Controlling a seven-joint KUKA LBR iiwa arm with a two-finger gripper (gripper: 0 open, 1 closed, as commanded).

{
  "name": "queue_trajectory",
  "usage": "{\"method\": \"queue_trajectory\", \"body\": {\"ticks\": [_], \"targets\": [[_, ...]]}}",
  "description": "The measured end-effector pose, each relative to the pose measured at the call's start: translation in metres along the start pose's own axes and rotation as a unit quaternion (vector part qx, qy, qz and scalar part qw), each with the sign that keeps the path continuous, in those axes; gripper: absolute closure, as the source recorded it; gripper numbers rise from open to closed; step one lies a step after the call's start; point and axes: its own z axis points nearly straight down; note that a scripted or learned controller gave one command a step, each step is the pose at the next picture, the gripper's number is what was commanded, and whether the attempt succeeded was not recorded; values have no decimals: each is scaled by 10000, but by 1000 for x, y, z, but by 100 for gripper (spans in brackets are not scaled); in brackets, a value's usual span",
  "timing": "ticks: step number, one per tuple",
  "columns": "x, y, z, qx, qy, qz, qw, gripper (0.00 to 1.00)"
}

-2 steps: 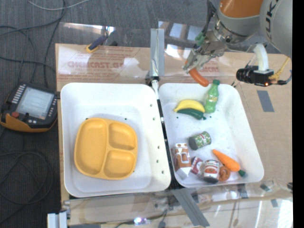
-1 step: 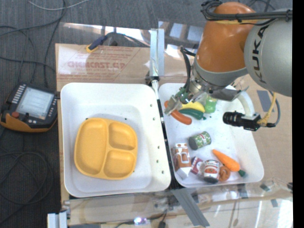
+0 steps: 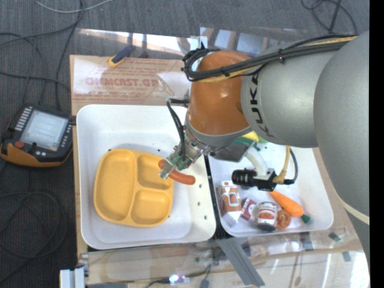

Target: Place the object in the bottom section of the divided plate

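So up front there's the metal bench frame (image 3: 240, 263), with two shallow white bins sitting side by side on it. The left bin (image 3: 144, 240) has one yellow divided plate (image 3: 117, 185) with three compartments: a big one on the left and two smaller ones stacked on the right.

The right bin (image 3: 321, 218) is the messy one. There's one carrot (image 3: 287, 204) with a green tip, and just beside it a huddle of small tins and packets (image 3: 267, 215). I count three, plus a reddish bit next to them. The labels are too small to read. Further back in that bin, something green and yellow (image 3: 249, 140) pokes out from under the arm.

The gripper (image 3: 172, 165) is down at the plate's right rim, fingers clamped on one orange-red sausage (image 3: 183, 177). The sausage sits at a slant by the top right compartment, one end over the plate rim and the longer end over bare bin floor. So it's not in the bottom compartment. I can't tell if it's touching anything underneath.

Above that looms the big grey arm (image 3: 312, 89) and its orange band (image 3: 219, 95), with part of the KUKA lettering showing.

Behind the bins there's a sheet of cardboard (image 3: 120, 83) with faded red print that looks like CHEMCAST, the rest unreadable. One small blue and yellow thing (image 3: 120, 56) lies on it.

Off to the left, one teach pendant (image 3: 37, 134) sits on the dark grey carpet (image 3: 60, 35), and loose cables (image 3: 54, 6) snake around back there.
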Motion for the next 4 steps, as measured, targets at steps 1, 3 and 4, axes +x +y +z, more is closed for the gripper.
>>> {"method": "queue_trajectory", "body": {"ticks": [1,3,4], "targets": [[30,54,0,2,-8,-910,9959,100],[15,89,-4,12,-28,-1434,9897,100],[79,67,-29,5,-4,-1124,9937,100]]}}
